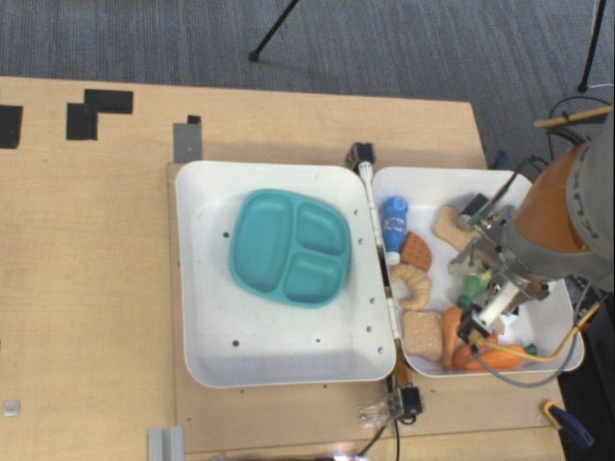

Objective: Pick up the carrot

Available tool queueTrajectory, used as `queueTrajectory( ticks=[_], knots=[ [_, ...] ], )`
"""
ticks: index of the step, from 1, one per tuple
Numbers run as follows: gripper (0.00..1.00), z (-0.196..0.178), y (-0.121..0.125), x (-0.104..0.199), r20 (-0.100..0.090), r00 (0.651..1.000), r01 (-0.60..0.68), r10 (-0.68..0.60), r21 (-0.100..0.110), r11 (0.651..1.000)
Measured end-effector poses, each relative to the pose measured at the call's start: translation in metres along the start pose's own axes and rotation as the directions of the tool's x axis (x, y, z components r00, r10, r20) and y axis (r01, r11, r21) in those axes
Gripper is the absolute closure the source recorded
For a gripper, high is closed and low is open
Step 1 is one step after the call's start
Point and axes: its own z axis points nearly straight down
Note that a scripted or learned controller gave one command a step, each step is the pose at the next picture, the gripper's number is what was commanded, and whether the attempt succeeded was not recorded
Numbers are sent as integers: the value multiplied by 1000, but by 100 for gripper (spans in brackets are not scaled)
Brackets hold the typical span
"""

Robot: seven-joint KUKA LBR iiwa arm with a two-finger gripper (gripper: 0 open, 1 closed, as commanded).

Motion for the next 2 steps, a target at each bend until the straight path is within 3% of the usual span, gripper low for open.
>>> queueTrajectory(
  ticks=[1, 2],
  knots=[
    [0, 35, -36, 9, 36, 969, -246, 245, 45, 968],
    [0, 40, 10, 51, 51, 887, -462, 460, 39, 886]
  ],
)
